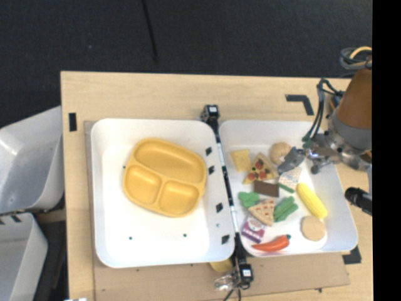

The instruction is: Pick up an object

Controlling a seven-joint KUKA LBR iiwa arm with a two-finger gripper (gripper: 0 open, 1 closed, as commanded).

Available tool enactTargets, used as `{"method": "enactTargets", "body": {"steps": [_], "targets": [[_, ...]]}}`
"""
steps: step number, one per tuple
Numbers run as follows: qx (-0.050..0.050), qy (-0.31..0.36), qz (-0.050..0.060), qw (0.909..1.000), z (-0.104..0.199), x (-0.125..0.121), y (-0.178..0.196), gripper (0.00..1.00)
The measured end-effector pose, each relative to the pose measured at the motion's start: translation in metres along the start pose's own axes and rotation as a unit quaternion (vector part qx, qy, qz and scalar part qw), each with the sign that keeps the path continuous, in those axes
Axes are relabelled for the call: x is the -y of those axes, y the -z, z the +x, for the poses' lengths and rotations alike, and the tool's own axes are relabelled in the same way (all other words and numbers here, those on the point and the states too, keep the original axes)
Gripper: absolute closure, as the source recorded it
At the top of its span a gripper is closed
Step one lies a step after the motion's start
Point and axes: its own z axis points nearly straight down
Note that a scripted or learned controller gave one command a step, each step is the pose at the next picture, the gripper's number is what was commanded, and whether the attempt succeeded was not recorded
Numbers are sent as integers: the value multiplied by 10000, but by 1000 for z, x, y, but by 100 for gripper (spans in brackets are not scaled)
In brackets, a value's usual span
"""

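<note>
A: Our gripper (299,160) hangs beside the corn (311,200), fingers spread and holding nothing.
B: We should centre over the corn, just below them, and descend straight before closing.

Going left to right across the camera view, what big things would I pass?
Yellow divided plate → divider between the bins → green toy → yellow corn cob → gripper.
</note>
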Motion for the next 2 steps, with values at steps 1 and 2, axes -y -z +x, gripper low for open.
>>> {"method": "enactTargets", "body": {"steps": [1,2], "targets": [[-13,18,22,10000,55,56,-11,0],[-13,35,6,10000,128,62,-13,0]]}}
